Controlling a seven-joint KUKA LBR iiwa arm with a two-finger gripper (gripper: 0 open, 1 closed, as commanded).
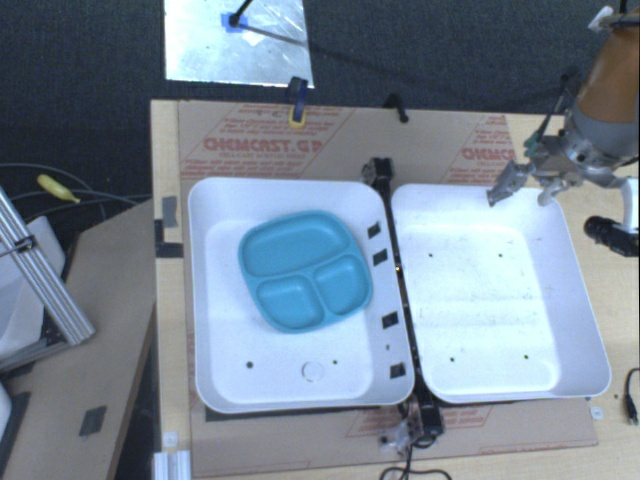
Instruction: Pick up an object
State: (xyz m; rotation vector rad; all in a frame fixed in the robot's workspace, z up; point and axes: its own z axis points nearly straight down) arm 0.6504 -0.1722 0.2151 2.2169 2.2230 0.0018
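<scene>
Blue 3-compartment plate lying flat, upright, mid left bin, slightly rotated.

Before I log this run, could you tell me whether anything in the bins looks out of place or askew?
Only slightly: the blue plate lies flat in the left bin but turned at an angle to its walls. Nothing looks spilled or damaged.
</scene>
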